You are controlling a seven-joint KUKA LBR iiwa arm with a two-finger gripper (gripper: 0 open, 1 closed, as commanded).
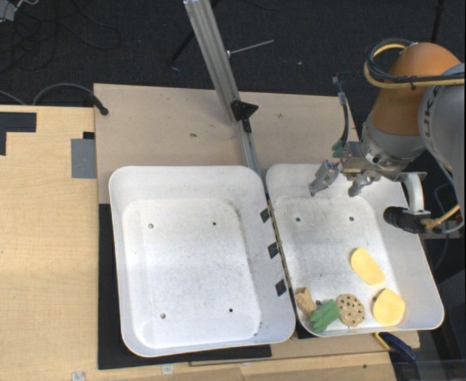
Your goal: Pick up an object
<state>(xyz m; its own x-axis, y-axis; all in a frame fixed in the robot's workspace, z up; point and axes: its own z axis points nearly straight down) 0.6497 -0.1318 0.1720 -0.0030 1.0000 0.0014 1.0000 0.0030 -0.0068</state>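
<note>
My gripper (342,182) hangs over the far edge of the right bin (328,221), its two grey fingers spread open with nothing between them. Well below it in the picture, along the bin's near side, lie two yellow oval pieces: one (367,266) mid-right and another (388,306) at the near right corner. A round brown cookie (349,309), a green piece (325,316) and a small tan cube (304,298) sit together at the near edge. None of them touches the gripper.
The left bin (186,252) lies beside the right one, joined by black clips (272,248) along the shared rim. A slanted aluminium rail (217,62) rises behind the bins. The arm's orange band (419,66) stands at the upper right.
</note>
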